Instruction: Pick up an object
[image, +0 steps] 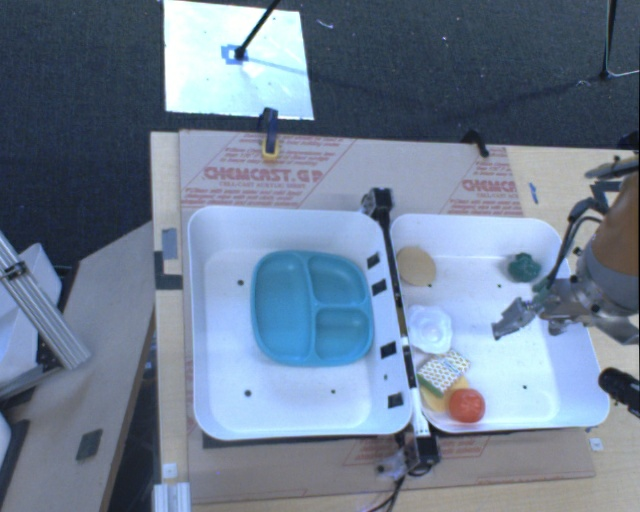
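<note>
Camera view looks down on two white bins that stand side by side on the bench. Nearest to the viewer, in the right bin, a red tomato-like ball lies at the front, close to the divider. It touches a yellow piece with a checkered top. Just behind these lies a small white crumpled object, also beside the divider. Farther back is a round tan disc, and near the far right corner sits a small dark green object.

The gripper hangs over the middle of the right bin, well apart from all these objects, and the arm comes in from the right. Its fingers look close together with nothing between them, though they are small and I cannot tell their state for sure.

In the left bin rests a blue divided plate with three compartments
</note>
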